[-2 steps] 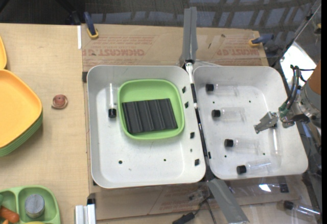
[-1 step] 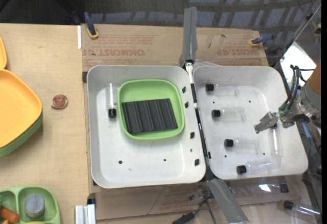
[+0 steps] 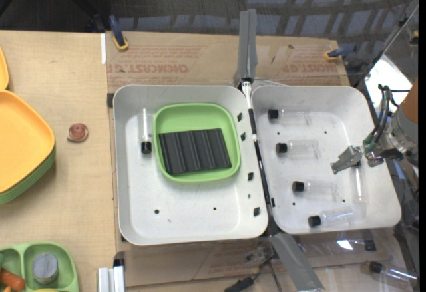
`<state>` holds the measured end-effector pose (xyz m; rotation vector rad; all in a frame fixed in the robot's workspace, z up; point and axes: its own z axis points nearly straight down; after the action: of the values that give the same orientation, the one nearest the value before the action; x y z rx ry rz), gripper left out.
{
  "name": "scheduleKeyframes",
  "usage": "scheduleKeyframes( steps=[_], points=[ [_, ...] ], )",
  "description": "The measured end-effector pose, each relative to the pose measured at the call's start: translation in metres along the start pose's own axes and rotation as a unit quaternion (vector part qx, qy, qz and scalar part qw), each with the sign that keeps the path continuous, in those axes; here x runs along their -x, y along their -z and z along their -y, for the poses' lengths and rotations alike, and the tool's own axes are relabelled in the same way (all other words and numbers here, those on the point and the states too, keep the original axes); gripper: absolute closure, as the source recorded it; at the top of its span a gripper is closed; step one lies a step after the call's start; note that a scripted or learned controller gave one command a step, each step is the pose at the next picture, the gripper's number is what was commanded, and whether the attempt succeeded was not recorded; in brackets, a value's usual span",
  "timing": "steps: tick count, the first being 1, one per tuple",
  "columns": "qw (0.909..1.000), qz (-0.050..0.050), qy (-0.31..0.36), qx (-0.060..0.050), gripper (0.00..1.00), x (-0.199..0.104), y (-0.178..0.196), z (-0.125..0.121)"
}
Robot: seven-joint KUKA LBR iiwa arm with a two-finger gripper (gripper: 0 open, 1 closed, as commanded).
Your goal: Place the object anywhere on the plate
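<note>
A green square plate lies in the left bin, with a black ridged slab resting flat on it. Just left of the plate lies a clear tube with a black cap. Several similar capped tubes lie in the right bin, among them one at the back, one in the middle and one at the front. My gripper hangs low over the right side of the right bin, far from the plate. Another clear tube lies just below it.
Yellow plates are stacked on the wooden bench at far left, with a small reddish knob beside them. A green divided tray sits at the bottom left corner. Clamps hold the cardboard behind the bins.
</note>
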<state>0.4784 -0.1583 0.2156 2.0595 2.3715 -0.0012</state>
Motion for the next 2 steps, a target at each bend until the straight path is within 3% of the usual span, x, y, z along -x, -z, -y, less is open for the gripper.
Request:
scheduleKeyframes(
  steps=[1, 2],
  points=[
    [1.0, 0.0, 0.0, 0.0, 0.0, 0.0, 0.0, 0.0],
    [0.9983, -0.001, -0.059, -0.002, 0.0, 0.0, -0.022, 0.001]
  ],
)
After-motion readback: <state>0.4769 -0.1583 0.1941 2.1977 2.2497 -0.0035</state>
